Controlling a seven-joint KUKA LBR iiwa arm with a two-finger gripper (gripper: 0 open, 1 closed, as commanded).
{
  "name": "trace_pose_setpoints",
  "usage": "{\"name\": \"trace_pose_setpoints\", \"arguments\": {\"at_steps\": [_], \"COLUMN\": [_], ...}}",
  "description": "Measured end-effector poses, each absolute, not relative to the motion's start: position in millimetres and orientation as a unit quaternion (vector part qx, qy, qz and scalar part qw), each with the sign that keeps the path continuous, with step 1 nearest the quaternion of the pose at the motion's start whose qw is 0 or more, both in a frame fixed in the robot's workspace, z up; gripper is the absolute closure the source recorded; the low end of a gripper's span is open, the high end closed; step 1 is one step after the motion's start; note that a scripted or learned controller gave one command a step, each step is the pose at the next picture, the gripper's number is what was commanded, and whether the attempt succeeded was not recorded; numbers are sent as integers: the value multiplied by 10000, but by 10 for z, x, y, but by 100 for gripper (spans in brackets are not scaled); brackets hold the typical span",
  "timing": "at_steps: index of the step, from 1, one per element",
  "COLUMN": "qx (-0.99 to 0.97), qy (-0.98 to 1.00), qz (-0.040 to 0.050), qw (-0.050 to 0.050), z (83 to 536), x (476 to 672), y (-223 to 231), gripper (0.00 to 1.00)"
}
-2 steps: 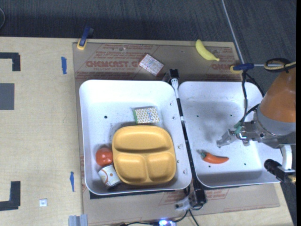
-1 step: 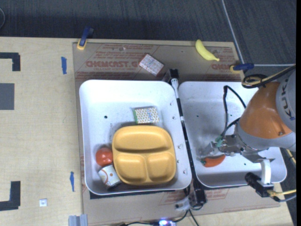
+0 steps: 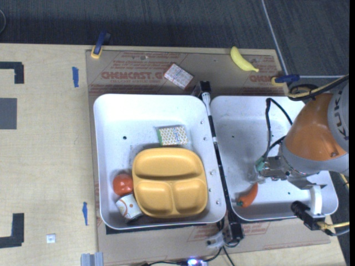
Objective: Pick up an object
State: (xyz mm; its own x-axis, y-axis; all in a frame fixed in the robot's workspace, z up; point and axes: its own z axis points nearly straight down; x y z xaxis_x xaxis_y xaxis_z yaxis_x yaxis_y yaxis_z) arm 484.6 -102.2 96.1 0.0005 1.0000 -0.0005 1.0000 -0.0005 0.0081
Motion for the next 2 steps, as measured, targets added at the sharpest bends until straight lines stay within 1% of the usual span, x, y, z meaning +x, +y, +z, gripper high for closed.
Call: {"name": "trace_pose_setpoints", "arguments": {"at_steps": [1,2], "qx": [7075,7073], "qy": [7067,7069], "qz": [0,2], "qw": [13,11], "z": [990,989], "x": [4793,4794], "y": [-1653,-1650], "gripper": [100,0]}}
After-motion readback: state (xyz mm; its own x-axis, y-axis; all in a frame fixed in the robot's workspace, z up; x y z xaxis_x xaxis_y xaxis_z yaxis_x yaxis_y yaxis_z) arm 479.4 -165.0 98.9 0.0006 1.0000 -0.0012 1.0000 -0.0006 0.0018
